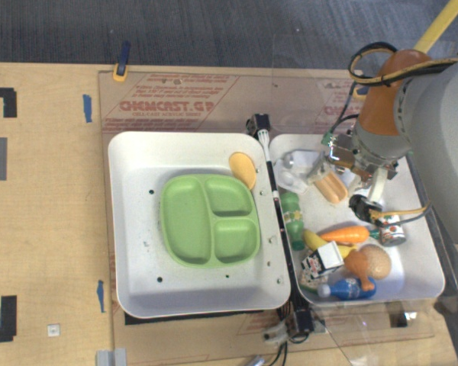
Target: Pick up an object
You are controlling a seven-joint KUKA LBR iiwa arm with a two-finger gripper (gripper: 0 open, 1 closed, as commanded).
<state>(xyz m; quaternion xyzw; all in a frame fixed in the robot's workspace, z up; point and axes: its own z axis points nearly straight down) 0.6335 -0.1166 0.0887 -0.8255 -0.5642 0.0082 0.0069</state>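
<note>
End effector (337, 175) grip state unclear, over tan block (330, 187); carrot (345, 235), blue bottle (349, 288), green bottle (291, 213) nearby.

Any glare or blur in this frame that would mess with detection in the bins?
Camera view: even light, soft shadows; mild sheen on the left bin rim; green tray sharp; right bin clutter small and soft, with a shiny clear wrapper; arm near the lens looks blurred.
</note>
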